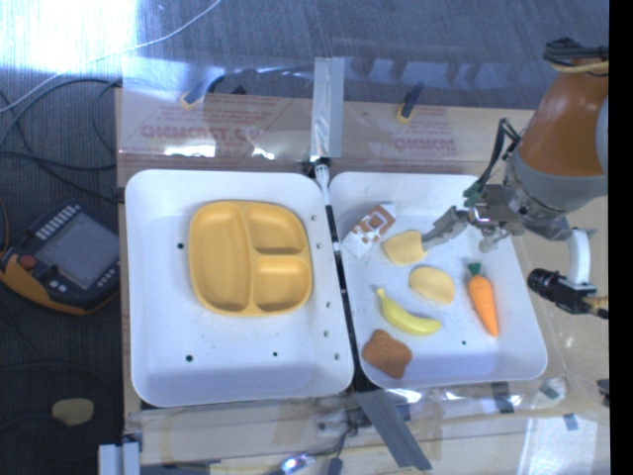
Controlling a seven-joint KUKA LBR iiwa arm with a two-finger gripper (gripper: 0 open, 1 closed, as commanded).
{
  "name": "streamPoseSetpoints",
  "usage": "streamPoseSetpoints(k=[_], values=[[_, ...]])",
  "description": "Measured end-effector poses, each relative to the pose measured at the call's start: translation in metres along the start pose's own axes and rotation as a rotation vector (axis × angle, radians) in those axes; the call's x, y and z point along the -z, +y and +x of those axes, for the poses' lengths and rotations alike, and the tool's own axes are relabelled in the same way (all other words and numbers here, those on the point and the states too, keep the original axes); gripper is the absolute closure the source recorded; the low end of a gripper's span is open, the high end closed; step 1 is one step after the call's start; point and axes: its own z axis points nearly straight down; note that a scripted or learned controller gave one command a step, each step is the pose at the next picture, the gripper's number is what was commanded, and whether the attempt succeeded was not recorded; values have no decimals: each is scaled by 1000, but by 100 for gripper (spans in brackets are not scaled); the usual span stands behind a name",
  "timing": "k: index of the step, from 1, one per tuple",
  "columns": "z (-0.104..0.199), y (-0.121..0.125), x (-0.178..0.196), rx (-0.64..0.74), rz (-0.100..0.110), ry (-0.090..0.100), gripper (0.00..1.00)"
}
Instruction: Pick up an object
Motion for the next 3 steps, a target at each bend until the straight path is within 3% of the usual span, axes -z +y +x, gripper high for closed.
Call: streamPoseSetpoints(k=[1,2,3], values=[[36,-46,-141,92,-3,0,0],[93,-47,-52,185,0,0,0],[32,-23,-144,231,-14,-5,0]])
